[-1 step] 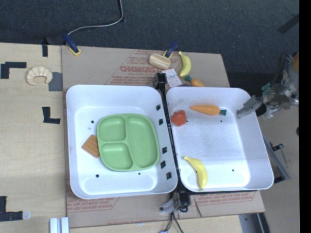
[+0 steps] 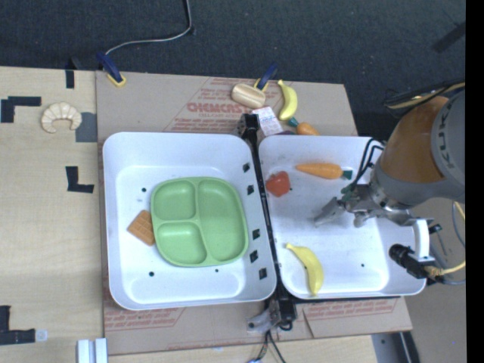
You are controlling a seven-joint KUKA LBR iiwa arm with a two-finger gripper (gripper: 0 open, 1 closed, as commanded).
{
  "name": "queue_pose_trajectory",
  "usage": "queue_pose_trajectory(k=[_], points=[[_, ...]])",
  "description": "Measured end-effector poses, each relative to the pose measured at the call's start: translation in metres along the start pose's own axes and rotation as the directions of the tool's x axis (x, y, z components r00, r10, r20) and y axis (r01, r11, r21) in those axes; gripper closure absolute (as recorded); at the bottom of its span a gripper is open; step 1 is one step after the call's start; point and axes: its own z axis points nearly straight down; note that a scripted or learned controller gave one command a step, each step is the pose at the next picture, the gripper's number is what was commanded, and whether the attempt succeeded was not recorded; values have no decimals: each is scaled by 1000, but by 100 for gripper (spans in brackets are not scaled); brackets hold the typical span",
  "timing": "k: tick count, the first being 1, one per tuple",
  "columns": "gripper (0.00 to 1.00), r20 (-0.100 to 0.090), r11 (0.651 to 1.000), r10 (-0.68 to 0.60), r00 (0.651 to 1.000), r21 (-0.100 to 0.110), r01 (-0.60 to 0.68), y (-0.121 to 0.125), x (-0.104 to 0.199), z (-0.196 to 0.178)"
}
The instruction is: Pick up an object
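From above, the claw (image 2: 327, 214) hangs low over the right bin (image 2: 378, 278), near its middle, reached in from the right; whether it is open or closed I cannot tell, and nothing shows between its tips. The likely targets lie loose around it: a carrot (image 2: 319, 170) toward the far wall, a red piece (image 2: 278, 183) by the divider, a banana (image 2: 308, 266) near the front wall. All sit apart from the claw, so no pick looks made yet. The left bin (image 2: 121, 203) holds a green tray (image 2: 200, 221), with a cracker (image 2: 141, 227) tucked at its edge.
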Motion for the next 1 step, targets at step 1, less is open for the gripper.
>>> queue_pose_trajectory(k=[1], points=[[0,2,1000,0,1000,-4,0,91,12,39]])
